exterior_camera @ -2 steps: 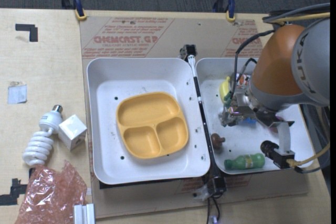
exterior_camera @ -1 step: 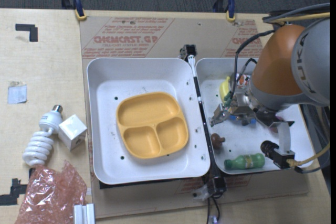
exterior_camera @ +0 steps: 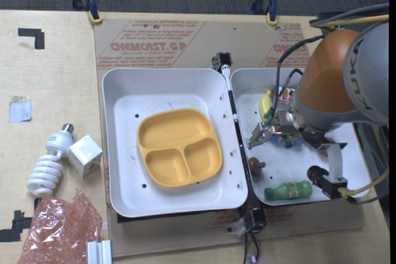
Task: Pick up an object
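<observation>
grey arm (exterior_camera: 346, 83) bent over right bin (exterior_camera: 346, 185) | end effector (exterior_camera: 263, 133) low

The left bin (exterior_camera: 117, 133) is mostly taken up by a yellow tray (exterior_camera: 179, 146); only a bare strip along its walls stays open. In the right bin (exterior_camera: 247, 80), the arm (exterior_camera: 337, 80) covers the middle and far part. A green bottle (exterior_camera: 288, 190) and a brown piece (exterior_camera: 255, 164) lie along the near edge, with open floor between them.
</observation>
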Action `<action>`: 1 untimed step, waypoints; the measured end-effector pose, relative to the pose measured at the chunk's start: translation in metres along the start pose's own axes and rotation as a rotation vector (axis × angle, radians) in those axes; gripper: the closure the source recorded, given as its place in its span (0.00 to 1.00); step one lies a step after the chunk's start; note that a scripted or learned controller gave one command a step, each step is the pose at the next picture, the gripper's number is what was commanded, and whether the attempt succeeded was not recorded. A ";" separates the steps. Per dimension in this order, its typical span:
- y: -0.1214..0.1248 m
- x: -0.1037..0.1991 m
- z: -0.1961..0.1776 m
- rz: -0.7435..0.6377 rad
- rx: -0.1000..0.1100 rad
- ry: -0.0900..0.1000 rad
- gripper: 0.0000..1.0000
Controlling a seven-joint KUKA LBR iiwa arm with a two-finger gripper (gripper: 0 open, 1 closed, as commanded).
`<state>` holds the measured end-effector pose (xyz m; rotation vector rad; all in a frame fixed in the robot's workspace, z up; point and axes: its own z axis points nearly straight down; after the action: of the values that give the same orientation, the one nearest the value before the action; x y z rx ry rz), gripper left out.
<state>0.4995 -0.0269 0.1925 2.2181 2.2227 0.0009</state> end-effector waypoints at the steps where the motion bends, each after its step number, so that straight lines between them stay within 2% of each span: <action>1: 0.069 -0.066 0.086 0.000 -0.014 -0.003 0.00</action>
<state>0.5688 -0.0927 0.1067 2.2092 2.2143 0.0129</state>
